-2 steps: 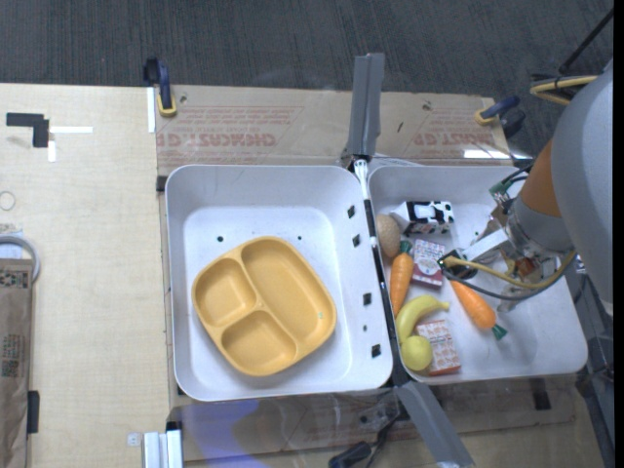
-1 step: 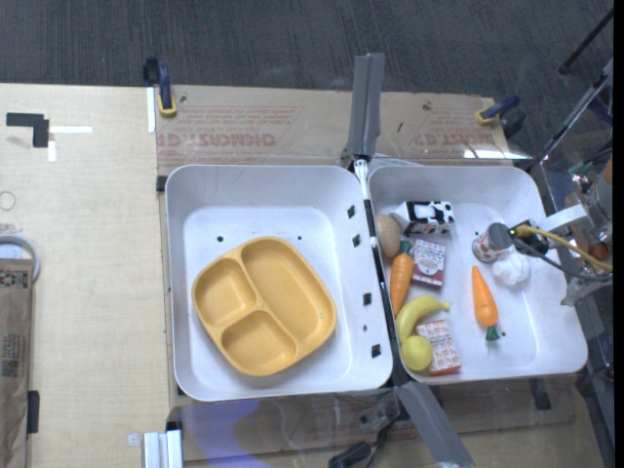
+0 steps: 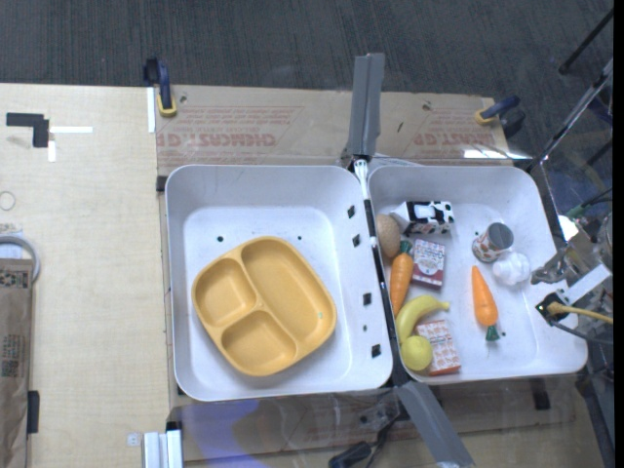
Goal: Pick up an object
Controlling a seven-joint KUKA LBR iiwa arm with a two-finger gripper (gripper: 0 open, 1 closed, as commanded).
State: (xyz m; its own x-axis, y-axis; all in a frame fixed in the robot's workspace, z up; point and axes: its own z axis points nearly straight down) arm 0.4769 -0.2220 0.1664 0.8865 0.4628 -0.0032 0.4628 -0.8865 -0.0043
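The right bin (image 3: 531, 208) holds several toy foods. A black-and-white cow figure (image 3: 430, 214) lies at its back, next to a tan potato (image 3: 389, 234). Below them are a carrot (image 3: 400, 281), a red carton (image 3: 428, 261), a banana (image 3: 421, 312), a lemon (image 3: 416, 352) and a second red carton (image 3: 441, 345). Toward the right lie another carrot (image 3: 484, 298), a small grey can (image 3: 494, 240) and a white lump (image 3: 511, 269). My gripper (image 3: 567, 286) sits at the bin's right rim, just right of the white lump and apart from every object.
A yellow three-part plate (image 3: 263, 305) lies in the left bin (image 3: 190, 198). A grey post (image 3: 367, 105) rises behind the seam between the bins. Cardboard (image 3: 263, 130) with clamps (image 3: 156, 81) lies behind the bins. A wooden benchtop (image 3: 78, 261) stretches to the left.
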